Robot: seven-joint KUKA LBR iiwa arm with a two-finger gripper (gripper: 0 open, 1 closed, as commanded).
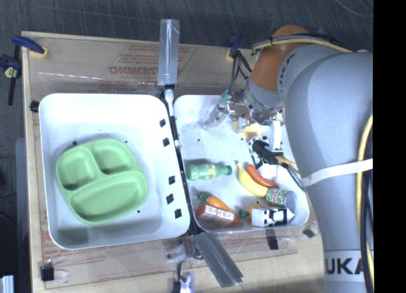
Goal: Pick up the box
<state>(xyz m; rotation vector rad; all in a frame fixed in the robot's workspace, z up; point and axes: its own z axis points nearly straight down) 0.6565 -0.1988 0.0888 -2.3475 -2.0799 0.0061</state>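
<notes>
Pincer [244, 113] hovers over the far end of the right bin [190, 111]; I cannot tell how it stands.

The box [269, 216], white with dark marks, lies at that bin's near right corner, just beside a small can [279, 196]. A good pick likely means coming down squarely over it, clear of the can. Count: two bins, one green tray [101, 177] in the left bin [47, 111], one bottle [208, 171], one banana [250, 182], one orange packet [216, 212].

- You've got a pale green divided tray [101, 179] sitting in the white left bin [51, 114].
- Your box [269, 216] is white with black patches.
- Green bottle [206, 172], yellow banana [250, 182], orange-red packet [217, 212].
- Arm [330, 133] is grey, with an orange band [274, 63].
- Counter [95, 63] is tan with reddish print.
</notes>
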